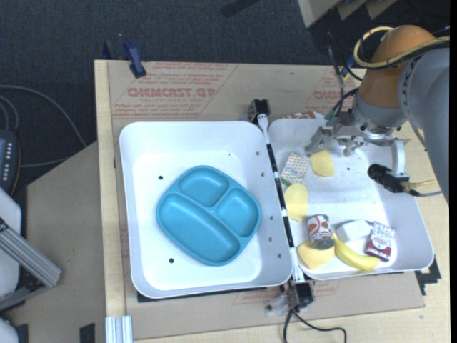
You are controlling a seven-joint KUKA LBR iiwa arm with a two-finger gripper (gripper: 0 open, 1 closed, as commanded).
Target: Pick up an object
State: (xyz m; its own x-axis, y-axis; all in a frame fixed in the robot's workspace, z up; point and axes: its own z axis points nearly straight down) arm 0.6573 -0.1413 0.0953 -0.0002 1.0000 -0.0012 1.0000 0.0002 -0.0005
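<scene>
The claw hangs low over the far part of the right bin, just above a pale yellow lump; whether it is released or clenched I cannot tell, and the lump lies on the bin floor rather than in its grip. Just left of the lump is a small patterned packet, and nearer the camera a second yellow piece sits against the bin's left wall. Along the near edge lie a small printed can, a yellow rounded piece, a banana, a grey-white object and a red-and-white packet, all close together. The left bin holds a blue divided plate with three compartments, lying flat near its middle. Both bins rest side by side on the cardboard-covered surface.
</scene>
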